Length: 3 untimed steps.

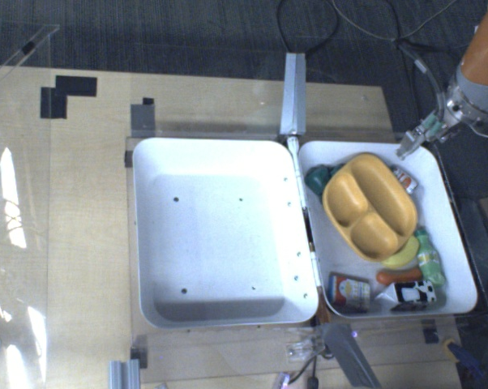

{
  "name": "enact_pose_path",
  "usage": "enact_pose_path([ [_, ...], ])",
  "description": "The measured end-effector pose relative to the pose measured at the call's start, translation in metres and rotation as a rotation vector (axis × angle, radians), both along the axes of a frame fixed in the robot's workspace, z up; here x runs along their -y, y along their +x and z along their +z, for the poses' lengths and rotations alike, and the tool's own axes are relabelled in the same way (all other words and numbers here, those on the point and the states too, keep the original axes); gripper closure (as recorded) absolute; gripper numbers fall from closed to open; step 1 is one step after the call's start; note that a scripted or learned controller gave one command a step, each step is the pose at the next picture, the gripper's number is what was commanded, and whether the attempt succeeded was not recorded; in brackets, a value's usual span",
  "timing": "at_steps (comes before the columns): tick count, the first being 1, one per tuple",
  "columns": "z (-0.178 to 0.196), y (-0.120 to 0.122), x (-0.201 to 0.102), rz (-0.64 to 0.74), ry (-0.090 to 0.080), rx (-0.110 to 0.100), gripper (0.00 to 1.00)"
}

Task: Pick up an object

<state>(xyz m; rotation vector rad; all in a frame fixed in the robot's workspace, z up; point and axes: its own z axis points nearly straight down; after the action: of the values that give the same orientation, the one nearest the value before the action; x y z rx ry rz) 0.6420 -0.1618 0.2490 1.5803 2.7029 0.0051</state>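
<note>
Where clutter fills the right bin (447,186), a yellow tray (370,206) dominates.

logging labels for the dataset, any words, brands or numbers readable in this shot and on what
None can be read.
small carton at the right bin's near edge: printed face, too blurred to read.
black-and-white item beside it: markings too small to read.
green bottle: any label is blurred.
yellow divided tray: no text visible.
</note>
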Motion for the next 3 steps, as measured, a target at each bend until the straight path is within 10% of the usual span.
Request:
enact_pose_path([
  [1,0.000,0.000,0.000,0.000,0.000,-0.001,0.00],
  [2,0.064,0.029,0.033,-0.104,0.000,0.000,0.00],
  [3,-0.068,0.011,0.010,-0.108,0.002,-0.005,0.00],
])
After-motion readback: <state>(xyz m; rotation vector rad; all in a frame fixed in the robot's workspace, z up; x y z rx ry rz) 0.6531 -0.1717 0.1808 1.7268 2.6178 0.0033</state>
